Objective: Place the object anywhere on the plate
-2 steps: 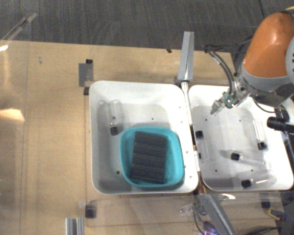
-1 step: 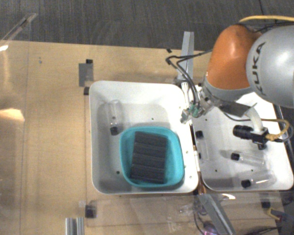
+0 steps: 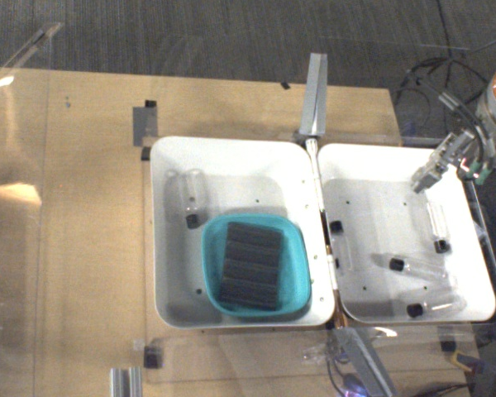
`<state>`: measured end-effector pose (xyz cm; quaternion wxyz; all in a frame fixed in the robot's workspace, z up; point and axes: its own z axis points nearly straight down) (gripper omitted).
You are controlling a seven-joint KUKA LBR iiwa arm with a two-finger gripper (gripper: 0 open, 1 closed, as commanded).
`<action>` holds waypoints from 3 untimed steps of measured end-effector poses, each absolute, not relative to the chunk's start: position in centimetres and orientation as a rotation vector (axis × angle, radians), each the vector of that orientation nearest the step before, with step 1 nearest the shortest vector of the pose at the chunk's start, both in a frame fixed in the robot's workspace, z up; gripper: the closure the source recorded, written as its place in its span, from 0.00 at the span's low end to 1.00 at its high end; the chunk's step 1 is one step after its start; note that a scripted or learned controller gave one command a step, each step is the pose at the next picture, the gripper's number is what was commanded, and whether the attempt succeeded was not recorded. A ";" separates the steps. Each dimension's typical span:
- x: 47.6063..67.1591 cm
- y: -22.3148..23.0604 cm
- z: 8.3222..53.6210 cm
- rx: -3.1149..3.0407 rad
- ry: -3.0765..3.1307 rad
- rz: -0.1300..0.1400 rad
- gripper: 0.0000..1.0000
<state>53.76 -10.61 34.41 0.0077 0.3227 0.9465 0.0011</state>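
Note:
A teal square plate [image 3: 295, 259] lies in the left bin [image 3: 169, 246], toward its front. A dark ribbed block [image 3: 250, 265] rests flat on the plate, covering most of its middle. A clear tube with a black cap [image 3: 190, 195] lies in the same bin, behind and to the left of the plate. My gripper [image 3: 422, 181] hangs over the back right corner of the right bin [image 3: 372, 188], pointing down and to the left. Nothing shows between its tips, and it is far from the plate.
The right bin holds clear tubes with black caps: one near the right wall [image 3: 436, 223], one in the middle [image 3: 407, 265], one at the front [image 3: 434, 308]. A small black cap [image 3: 336, 227] sits by its left wall. A grey bar [image 3: 313, 98] stands behind the bins.

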 end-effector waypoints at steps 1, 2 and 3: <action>53.7 -6.6 22.1 0.876 3.010 0.004 1.00; 55.3 -0.2 21.8 0.812 3.025 0.006 1.00; 53.8 8.5 18.5 0.527 3.091 0.006 1.00</action>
